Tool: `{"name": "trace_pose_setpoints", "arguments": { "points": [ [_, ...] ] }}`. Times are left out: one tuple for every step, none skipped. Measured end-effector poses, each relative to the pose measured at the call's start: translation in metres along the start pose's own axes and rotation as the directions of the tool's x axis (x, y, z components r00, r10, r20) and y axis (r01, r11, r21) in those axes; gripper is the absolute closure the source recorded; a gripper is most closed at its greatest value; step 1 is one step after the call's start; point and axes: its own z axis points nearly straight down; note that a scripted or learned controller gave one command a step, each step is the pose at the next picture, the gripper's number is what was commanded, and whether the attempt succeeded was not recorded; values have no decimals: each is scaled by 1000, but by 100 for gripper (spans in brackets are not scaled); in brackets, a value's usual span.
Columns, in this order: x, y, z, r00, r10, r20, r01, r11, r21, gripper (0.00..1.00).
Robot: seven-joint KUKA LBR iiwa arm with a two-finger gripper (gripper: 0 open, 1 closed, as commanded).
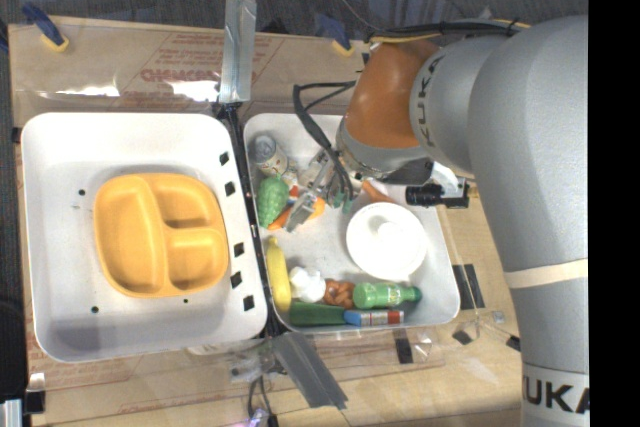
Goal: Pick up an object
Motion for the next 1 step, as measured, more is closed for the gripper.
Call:
{"name": "trace_pose_setpoints", "arguments": {
  "points": [
    [1, -2, -8, 1000, -6, -4, 6, 1000, 6, 100]
  ]
}}
